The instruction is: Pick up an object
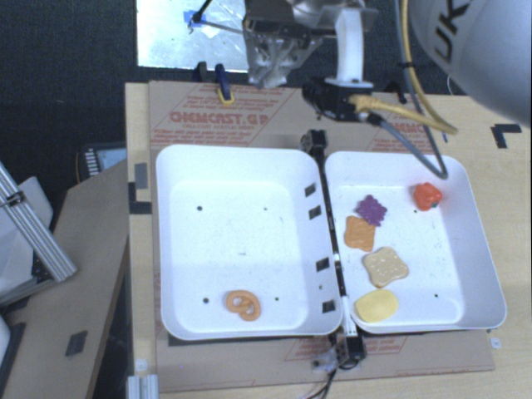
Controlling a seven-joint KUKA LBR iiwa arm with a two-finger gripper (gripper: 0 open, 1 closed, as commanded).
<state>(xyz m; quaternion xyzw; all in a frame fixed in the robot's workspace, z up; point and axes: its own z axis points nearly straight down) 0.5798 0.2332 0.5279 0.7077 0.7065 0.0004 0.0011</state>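
Red print "CHEMCAST G P" reads on the brown board (218, 116) behind the left bin; more red lettering by the right bin is hidden by cables. Arm housing (474, 32) top right shows dark letters "UKA", partly cropped. Nothing else legible.

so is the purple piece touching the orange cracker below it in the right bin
Cannot tell. In the camera view the purple piece sits just above the orange cracker and their edges seem to meet, but no clear contact or gap shows.
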